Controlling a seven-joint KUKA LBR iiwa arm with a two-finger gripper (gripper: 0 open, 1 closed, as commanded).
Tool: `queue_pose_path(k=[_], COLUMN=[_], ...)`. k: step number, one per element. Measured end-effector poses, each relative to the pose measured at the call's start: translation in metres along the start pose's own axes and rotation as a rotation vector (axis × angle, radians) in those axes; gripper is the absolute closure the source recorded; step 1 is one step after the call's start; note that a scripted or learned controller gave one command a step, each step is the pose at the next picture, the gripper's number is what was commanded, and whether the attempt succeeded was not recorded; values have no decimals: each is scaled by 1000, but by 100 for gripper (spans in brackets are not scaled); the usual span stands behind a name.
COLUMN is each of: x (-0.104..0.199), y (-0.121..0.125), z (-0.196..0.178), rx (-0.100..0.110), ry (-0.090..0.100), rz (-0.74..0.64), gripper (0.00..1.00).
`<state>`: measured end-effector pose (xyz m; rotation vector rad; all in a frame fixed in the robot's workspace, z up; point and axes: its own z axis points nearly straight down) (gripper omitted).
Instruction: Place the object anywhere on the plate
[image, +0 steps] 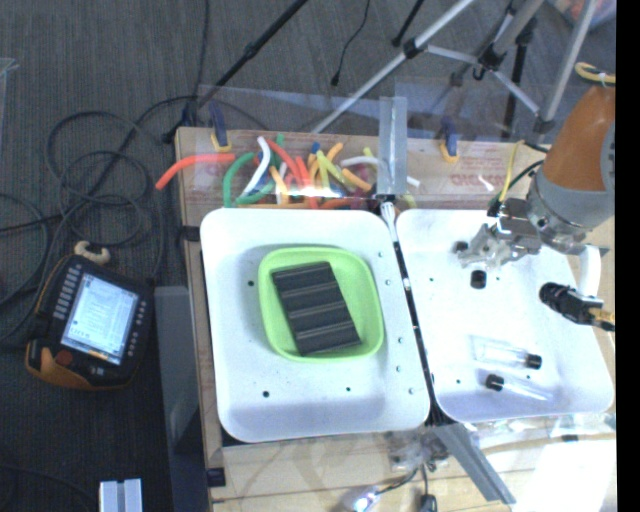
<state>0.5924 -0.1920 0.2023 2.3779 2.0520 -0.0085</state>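
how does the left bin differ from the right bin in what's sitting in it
The left bin holds a green plate with a dark ribbed block lying on it; the right bin holds small clear tubes with black caps. The gripper hangs above the right bin. Both bins are shallow and white.

From my remote station I can read no text anywhere on the bench. Red print runs along the pale cardboard strip (478, 180) behind the right-hand white bin, but it is too blurred to make out. The lit screen of the orange-and-black handheld controller (88, 322) on the floor shows only illegible lines.
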Motion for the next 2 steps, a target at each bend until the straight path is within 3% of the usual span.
queue_pose_path(k=[1,2], x=[31,26], y=[-49,-49], z=[78,77], rx=[3,1], ry=[5,-1], rz=[46,52], gripper=[100,0])
